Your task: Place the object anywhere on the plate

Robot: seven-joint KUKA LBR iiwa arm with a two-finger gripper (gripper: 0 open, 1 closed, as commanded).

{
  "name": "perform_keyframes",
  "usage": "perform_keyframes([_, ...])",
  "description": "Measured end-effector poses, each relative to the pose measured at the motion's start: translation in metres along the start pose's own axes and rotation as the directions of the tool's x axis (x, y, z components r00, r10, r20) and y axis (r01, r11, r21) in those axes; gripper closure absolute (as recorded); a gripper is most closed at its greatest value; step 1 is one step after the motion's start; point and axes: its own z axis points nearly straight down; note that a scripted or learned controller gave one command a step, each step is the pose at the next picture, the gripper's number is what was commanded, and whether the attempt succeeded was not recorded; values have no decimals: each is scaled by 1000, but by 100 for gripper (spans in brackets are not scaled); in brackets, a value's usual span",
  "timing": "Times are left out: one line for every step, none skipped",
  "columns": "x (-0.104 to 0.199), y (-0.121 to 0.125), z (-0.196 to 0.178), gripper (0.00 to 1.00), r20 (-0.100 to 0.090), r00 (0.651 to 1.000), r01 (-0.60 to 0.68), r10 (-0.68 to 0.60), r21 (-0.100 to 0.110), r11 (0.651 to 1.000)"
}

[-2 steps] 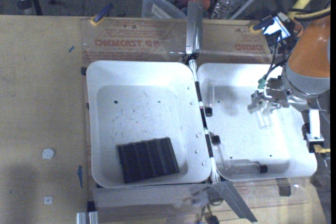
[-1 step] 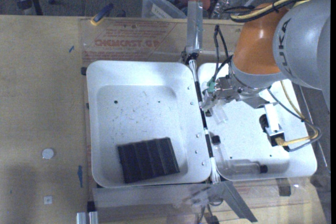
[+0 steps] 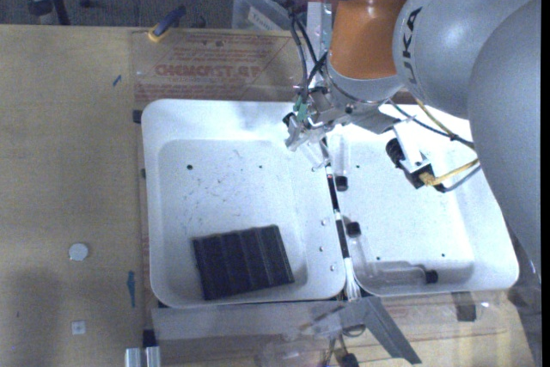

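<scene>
**Gripper above the bins' far edge, the plate waits near**

The gripper (image 3: 302,129) hangs over the far edge of the left bin (image 3: 163,185), near the divider; you cannot tell its state. The dark ribbed plate (image 3: 242,261) lies at this bin's near edge. No object to place is clear to see. Before moving, find it, then approach the plate slowly from above. The arm (image 3: 447,39) carries "KUKA" letters; the cardboard sheet (image 3: 206,69) has faint red print, not readable.

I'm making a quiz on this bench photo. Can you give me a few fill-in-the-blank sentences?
1. The dark ridged slab lies in the ____ bin.
2. The band above the wrist is ____.
3. The gripper hangs near the bins' ____ edge.

Answers: left; orange; far
</scene>
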Motion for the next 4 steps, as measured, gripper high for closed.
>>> perform_keyframes([67, 63, 67, 100, 0, 964, 267, -267, -1, 964])
perform_keyframes([115, 95, -10, 100, 0, 951, 308, -308, -2, 951])
perform_keyframes([117, 96, -20, 100, 3, 950, 311, -311, -5, 950])
perform_keyframes([118, 97, -31, 100, 5, 950, 313, -313, -9, 950])
